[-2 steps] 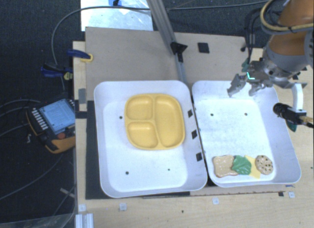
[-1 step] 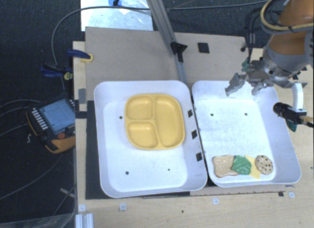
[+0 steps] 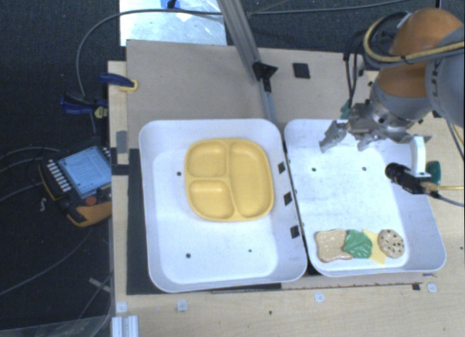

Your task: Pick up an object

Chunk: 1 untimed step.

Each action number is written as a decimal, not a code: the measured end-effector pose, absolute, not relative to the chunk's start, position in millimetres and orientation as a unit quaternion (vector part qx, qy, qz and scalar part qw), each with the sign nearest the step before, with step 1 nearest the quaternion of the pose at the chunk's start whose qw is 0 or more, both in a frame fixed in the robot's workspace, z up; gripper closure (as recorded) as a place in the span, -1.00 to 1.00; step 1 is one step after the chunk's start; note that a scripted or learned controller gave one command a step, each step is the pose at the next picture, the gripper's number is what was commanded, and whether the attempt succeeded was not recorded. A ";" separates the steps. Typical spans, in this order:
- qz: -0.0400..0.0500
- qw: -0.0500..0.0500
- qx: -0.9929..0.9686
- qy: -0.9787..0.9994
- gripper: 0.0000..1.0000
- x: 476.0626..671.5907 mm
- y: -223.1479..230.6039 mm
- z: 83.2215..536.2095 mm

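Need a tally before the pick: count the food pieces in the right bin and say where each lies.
4, in a row along the near edge of the right bin: toast slice leftmost, green leaf, yellow cheese partly covered, cookie rightmost. More could hide underneath.

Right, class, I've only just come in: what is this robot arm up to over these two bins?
The arm's hand hangs over the far end of the right bin, fingers spread, holding nothing. The toy food lies in a row at that bin's near end: a slice of bread, a green leaf, a yellow cheese slice and a cookie. The left bin holds a yellow divided plate. Nothing is picked up yet.
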<state>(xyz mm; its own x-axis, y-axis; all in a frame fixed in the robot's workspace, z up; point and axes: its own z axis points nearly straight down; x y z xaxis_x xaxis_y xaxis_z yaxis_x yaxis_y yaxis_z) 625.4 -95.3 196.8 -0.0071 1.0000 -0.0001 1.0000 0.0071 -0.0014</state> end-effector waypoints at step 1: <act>0.001 0.001 -0.706 -0.708 -1.00 620.1 -88.6 150.8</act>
